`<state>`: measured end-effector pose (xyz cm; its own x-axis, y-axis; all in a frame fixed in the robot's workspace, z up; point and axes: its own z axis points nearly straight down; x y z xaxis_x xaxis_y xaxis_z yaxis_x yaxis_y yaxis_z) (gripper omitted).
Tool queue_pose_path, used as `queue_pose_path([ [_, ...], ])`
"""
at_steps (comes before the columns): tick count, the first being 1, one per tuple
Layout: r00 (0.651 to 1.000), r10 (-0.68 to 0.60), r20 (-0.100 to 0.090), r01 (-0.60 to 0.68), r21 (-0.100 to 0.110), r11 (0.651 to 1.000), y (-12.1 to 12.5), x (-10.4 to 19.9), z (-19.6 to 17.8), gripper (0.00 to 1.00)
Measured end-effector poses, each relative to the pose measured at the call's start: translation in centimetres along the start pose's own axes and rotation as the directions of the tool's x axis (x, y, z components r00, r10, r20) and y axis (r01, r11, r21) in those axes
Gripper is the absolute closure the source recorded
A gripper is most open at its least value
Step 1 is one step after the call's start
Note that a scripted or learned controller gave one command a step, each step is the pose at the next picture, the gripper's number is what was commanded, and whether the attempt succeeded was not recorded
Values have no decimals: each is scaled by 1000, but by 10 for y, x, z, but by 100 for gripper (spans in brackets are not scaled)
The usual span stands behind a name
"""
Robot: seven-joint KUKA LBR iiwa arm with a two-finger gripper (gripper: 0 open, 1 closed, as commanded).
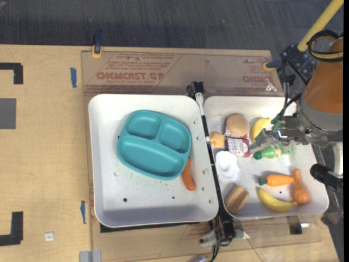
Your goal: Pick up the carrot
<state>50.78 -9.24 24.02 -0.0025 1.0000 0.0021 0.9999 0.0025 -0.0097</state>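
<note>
While the claw (268,139) hovers above the right bin, its state unreadable, the small orange plastic carrot (279,180) lies near a yellow banana (275,200). It looks light, stiff and slick; grip across its thick middle.

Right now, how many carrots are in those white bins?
3. One orange toy carrot lies in the left bin beside the teal divided plate. Two are in the right bin: one with a green top, another beside the yellow banana. More may be hidden.
</note>
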Motion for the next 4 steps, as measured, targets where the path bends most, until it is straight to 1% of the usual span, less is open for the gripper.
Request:
queue_pose_path([
  [1,984,-181,0,181,-2,984,-28,-32,142,0],
  [2,877,-479,14,480,-19,877,-21,-98,152,0],
  [3,880,-474,31,474,-27,880,-17,-101,144,100],
  [4,965,-263,7,263,-17,965,11,-27,14,100],
])
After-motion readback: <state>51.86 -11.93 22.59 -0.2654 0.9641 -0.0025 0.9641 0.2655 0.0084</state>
